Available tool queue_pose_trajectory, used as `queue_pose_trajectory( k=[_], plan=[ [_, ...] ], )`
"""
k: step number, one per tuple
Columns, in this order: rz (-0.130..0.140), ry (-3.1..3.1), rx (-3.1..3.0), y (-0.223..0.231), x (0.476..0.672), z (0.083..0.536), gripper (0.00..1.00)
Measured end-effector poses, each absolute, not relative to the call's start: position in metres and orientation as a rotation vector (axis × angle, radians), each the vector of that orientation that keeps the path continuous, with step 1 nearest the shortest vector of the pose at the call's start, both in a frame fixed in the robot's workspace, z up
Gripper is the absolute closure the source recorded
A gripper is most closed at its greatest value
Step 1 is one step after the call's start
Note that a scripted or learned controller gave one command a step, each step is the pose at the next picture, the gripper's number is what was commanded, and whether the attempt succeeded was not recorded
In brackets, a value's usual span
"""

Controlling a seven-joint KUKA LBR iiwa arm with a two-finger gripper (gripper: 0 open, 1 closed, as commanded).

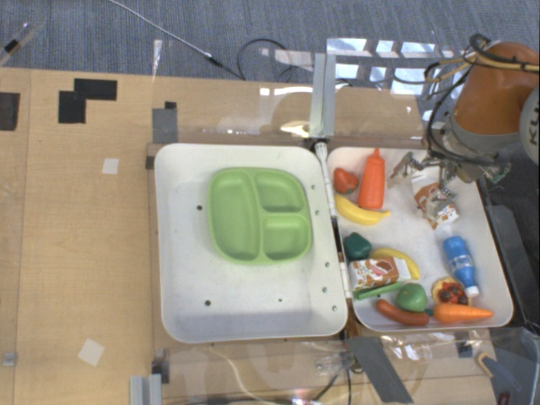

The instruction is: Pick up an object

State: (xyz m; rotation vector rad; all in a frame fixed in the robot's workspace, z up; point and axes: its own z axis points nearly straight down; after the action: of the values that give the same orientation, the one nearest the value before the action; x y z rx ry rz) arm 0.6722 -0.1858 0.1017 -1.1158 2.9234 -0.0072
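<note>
Crinkly red-white snack packet (436, 205): light, soft, slippery; I'd pinch mid-body w/ my end effector (432, 169), which hovers spread apart, gripping nothing.

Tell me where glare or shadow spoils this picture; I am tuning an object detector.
In the camera view, bright glare streaks the clear panels behind the right bin; a soft shadow darkens the near floor of the left bin below the green tray; the gripper looks blurred, while the toy food stays sharp.
</note>
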Motion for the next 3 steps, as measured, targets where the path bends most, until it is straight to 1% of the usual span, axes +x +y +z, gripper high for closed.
queue_pose_trajectory(
  k=[1, 2, 3],
  plan=[
    [-0.005, 2.956, -1.037, -0.206, 0.624, 0.088, 0.00],
    [-0.004, 2.971, -0.986, -0.162, 0.618, 0.088, 0.00],
    [0.005, 3.045, -0.823, -0.111, 0.649, 0.087, 0.00]
  ],
)
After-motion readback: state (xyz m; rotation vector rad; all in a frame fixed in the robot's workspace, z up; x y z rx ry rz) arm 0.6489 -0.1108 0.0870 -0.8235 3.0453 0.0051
